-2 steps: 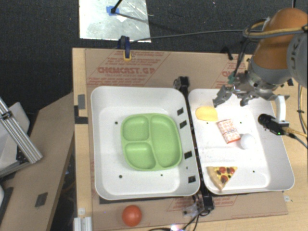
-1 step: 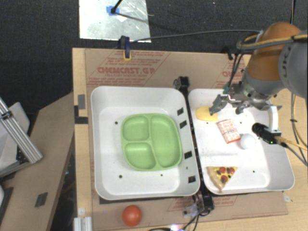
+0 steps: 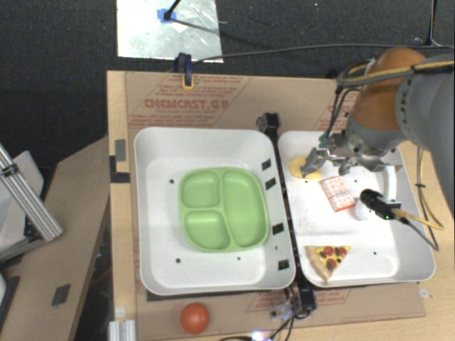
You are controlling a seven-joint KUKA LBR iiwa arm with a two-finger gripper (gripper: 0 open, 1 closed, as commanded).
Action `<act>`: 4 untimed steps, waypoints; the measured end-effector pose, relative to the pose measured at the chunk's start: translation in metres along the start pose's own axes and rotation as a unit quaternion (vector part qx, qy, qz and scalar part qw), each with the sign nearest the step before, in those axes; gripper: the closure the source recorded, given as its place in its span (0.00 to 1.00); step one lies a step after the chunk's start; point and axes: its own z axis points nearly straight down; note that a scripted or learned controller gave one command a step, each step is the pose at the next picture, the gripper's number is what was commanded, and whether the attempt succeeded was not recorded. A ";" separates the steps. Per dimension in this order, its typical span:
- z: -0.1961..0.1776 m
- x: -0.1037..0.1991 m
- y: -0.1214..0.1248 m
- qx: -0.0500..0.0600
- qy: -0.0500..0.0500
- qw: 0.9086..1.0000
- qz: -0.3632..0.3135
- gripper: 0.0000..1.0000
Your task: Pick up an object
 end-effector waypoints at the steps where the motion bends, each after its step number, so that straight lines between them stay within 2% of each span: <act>1: 0.047 0.000 0.003 -0.005 -0.002 1.000 0.000 0.00; 2: 0.032 -0.002 0.006 -0.011 -0.003 1.000 0.000 1.00; 3: -0.032 -0.004 0.013 -0.005 -0.001 1.000 -0.001 1.00; 4: -0.090 0.007 0.016 -0.005 0.000 1.000 -0.002 1.00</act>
